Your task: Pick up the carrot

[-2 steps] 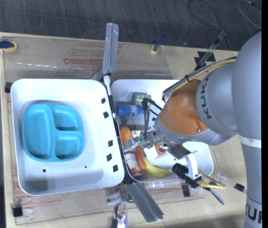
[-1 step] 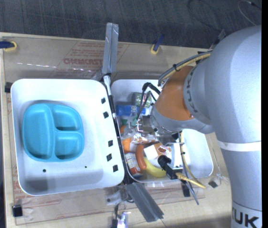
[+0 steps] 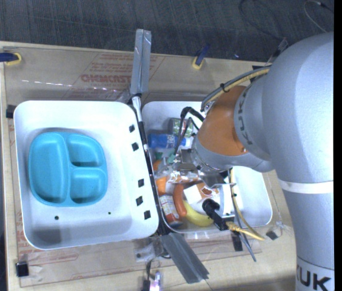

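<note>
The carrot [image 3: 181, 206] appears as an orange, elongated piece lying near the front of the right bin [image 3: 261, 194], beside a yellow banana [image 3: 199, 219]. My gripper [image 3: 184, 172] is low in the same bin, pressed in among the clutter just behind the carrot. The orange wrist band and grey arm cover the back and right of that bin and hide much of the gripper. I see nothing lifted clear of the pile.
Packed around the gripper are a blue packet [image 3: 160, 141], a small dark can [image 3: 177, 125] and several wrapped items. The left bin [image 3: 24, 121] holds a light-blue divided plate [image 3: 68, 165]. A grey divider [image 3: 140, 59] runs between the bins.
</note>
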Available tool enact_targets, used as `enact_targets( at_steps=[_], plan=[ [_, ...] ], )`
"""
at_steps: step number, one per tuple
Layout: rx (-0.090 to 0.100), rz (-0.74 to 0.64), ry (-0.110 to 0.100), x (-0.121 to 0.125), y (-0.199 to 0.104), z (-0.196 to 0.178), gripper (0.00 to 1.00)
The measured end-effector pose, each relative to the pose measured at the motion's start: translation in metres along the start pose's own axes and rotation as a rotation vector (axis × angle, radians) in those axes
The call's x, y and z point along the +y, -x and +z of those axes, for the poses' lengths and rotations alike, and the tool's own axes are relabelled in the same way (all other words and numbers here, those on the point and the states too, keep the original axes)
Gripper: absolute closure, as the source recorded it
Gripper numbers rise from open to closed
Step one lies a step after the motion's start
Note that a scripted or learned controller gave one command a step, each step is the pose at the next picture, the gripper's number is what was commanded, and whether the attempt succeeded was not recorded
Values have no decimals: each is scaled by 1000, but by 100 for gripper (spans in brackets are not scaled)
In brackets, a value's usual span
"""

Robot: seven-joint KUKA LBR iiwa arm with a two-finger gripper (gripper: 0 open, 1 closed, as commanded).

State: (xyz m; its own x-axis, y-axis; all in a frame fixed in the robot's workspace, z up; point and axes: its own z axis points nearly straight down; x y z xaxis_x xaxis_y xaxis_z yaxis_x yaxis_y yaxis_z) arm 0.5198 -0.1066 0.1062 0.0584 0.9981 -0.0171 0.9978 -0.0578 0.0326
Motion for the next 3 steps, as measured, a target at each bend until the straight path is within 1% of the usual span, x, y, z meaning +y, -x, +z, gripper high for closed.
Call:
enact_targets(
  at_steps=[1, 2, 3],
  plan=[
    [-6, -217, 3, -3, 2, 0, 0],
    [-9, -329, 17, -31, 6, -1, 0],
    [8, -265, -7, 28, 8, 2, 0]
  ],
)
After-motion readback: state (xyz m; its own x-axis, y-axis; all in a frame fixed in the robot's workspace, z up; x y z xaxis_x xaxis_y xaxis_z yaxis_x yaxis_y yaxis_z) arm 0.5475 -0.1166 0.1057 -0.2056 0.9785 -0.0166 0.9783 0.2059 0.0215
